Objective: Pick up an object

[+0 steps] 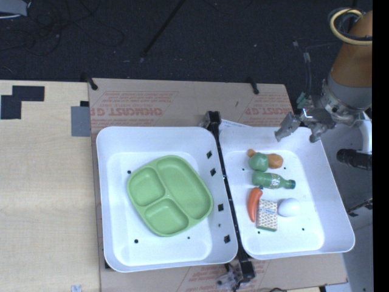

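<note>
The right bin [322,224] holds several small items: a green round toy [259,161] with an orange piece [275,160] beside it, a green bottle [273,180], an orange carrot [253,203], a patterned small box [267,215] and a white egg [289,207]. My gripper [300,128] hangs over the bin's far right corner, above and to the right of these items. Its two fingers are spread apart with nothing between them.
The left bin [115,163] carries a green three-compartment plate [168,194]. A black divider [222,187] runs between the bins. Cardboard [182,105] lies under both bins, with pale bench top to the left.
</note>
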{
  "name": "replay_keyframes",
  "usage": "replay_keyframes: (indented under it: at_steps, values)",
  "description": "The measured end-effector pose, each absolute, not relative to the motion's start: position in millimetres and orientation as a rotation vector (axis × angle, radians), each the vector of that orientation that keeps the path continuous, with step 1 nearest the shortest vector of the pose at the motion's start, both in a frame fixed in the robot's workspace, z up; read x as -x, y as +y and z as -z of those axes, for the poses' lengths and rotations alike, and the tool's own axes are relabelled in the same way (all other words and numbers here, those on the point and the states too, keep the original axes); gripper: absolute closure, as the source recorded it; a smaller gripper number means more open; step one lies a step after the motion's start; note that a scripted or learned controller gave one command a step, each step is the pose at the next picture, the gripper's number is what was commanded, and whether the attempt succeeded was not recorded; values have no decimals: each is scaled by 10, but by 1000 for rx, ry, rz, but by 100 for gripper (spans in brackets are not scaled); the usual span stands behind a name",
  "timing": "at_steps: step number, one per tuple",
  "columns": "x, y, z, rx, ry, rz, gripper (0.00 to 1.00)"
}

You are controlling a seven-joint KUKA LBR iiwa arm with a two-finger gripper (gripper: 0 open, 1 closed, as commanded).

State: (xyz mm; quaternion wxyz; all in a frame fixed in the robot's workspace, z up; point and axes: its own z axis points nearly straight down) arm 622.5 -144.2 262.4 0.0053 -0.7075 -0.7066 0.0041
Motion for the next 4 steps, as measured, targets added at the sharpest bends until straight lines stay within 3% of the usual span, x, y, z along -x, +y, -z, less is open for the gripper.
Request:
replay_keyframes:
  at_steps: [1, 4]
  values:
    - [-6245, -1442, -2693, 2221, -2221, -2, 0]
    - [-6314, -1277, -1120, 2213, -2222, -7, 0]
